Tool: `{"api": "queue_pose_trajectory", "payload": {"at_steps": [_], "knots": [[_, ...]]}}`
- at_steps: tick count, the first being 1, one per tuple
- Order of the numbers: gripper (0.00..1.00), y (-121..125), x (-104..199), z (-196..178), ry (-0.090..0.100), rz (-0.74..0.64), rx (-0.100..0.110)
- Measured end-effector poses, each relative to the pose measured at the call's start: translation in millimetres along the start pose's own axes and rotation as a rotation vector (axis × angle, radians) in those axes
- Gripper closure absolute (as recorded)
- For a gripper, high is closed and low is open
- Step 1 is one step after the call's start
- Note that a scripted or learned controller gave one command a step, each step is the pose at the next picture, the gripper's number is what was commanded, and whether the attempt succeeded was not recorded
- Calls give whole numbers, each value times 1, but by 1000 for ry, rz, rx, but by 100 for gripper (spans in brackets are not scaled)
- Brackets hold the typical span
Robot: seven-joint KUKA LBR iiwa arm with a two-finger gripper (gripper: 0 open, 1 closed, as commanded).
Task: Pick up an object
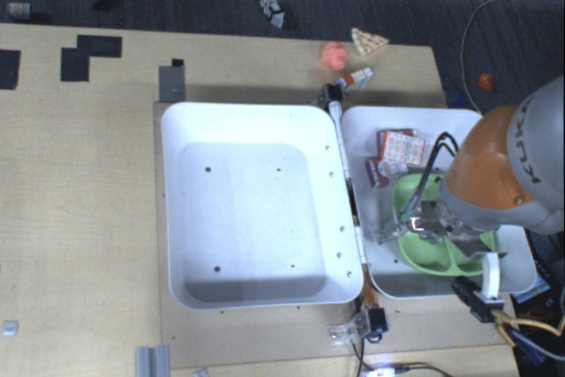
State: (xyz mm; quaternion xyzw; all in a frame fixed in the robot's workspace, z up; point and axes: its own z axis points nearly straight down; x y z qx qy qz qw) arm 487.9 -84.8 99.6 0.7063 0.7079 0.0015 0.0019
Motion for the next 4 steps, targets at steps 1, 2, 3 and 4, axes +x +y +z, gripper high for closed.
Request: {"api": "queue_pose_trajectory", "payload": {"at_steps": [1,2,3,4], "knots": [[100,0,2,-10,4,-4,1],[100,1,89,-85,3,-3,1],[0,0,88,-85,1,-2,2],[0,3,53,-49,20,-16,-3]]}}
